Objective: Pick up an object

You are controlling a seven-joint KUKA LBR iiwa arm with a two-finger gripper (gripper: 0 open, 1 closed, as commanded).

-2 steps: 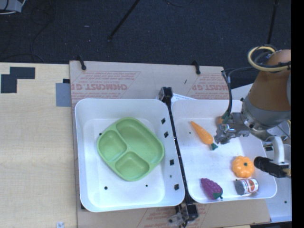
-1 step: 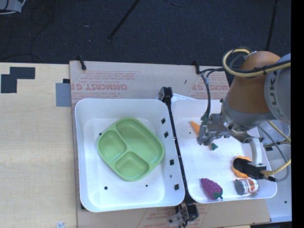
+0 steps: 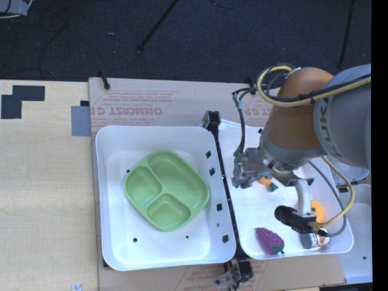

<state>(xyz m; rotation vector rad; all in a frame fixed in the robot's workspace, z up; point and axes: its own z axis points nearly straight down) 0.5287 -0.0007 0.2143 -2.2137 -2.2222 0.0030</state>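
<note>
- Gripper [image 3: 242,176] low in right bin [image 3: 251,217], likely the reaching step; released or clenched, cannot tell.
- Next: centre jaws over the orange piece [image 3: 265,179] just beside them, then close.

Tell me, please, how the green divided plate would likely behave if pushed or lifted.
The green divided plate looks like moulded plastic, so probably stiff and light. Lying flat on the smooth white bin, it would likely slide, not tip.

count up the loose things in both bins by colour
green: 1, divided plate
purple: 1, grape bunch
orange: 2, left orange piece and right orange piece, both partly hidden
total: 4
</note>
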